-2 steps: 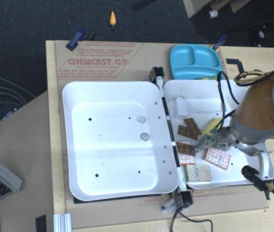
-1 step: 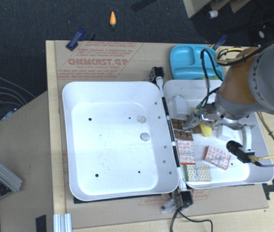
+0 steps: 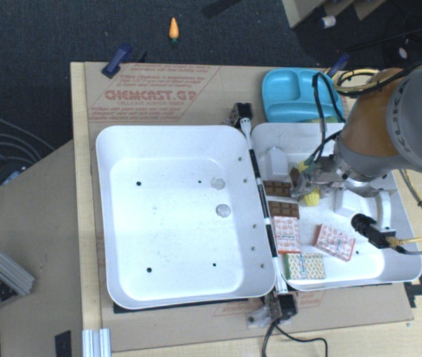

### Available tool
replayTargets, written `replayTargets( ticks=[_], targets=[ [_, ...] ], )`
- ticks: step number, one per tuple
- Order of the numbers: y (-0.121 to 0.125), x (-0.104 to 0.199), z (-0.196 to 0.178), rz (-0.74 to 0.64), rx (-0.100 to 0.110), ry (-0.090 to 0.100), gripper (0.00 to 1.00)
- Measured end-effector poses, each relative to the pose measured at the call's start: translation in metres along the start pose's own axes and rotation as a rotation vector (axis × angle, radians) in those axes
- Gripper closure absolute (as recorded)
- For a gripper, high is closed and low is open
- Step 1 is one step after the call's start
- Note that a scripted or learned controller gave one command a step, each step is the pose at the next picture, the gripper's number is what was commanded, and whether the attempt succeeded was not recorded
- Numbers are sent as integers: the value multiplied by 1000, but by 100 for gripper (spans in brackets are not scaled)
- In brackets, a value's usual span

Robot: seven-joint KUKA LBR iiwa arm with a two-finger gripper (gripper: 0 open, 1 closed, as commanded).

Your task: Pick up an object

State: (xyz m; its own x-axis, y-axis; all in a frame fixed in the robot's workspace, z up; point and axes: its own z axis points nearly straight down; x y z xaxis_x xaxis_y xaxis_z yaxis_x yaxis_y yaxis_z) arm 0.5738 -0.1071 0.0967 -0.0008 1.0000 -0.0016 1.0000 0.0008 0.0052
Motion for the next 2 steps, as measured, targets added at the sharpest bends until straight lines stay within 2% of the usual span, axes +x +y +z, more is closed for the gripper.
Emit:
replayTargets(
  ticks=[1,2],
  targets=[
    [-30,60,-101,-1,4,2,100],
    [-84,138,-164,-1,6,3,100]
  ],
)
